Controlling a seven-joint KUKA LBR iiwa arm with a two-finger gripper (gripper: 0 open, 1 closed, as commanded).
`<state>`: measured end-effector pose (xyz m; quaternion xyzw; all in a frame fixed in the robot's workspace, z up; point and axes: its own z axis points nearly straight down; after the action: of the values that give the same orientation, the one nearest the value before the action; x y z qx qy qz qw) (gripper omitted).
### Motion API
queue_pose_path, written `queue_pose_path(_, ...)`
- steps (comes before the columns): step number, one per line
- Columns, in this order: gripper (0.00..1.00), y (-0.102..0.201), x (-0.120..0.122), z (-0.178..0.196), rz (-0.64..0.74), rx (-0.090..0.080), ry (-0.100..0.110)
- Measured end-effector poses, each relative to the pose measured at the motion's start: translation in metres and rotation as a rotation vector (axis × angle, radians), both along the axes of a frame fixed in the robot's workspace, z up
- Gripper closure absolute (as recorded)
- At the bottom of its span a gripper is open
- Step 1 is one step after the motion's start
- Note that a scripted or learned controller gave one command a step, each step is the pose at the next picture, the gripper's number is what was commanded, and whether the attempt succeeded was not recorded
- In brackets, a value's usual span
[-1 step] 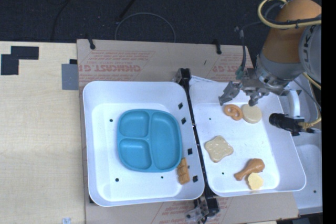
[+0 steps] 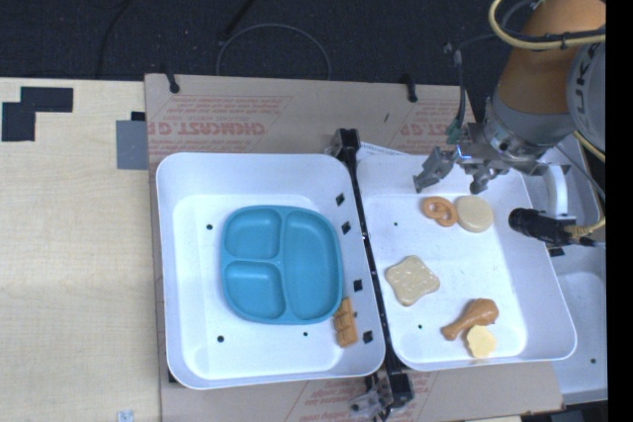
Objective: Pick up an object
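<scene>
The gripper [image 2: 460,169] hangs with its fingers spread and nothing between them, just beyond the small pretzel [image 2: 437,210] at the far side of the right bin [image 2: 554,306]. A pale round biscuit [image 2: 474,213] touches the pretzel; the toast slice [image 2: 411,280] lies nearer the camera.

The bins [image 2: 188,212] are white. The divided plate [image 2: 280,264] is plain turquoise. The pretzel [image 2: 437,210] is orange-brown, the bun [image 2: 474,213] cream, the toast [image 2: 411,280] pale beige, the drumstick [image 2: 471,317] golden brown, the cheese [image 2: 482,343] yellow.
</scene>
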<state>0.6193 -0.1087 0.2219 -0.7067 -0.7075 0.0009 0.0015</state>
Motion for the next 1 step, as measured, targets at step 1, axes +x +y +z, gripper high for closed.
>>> queue_pose_path(1,0.00,0.0085,-0.0044,-0.0595,-0.002,0.001,0.005)
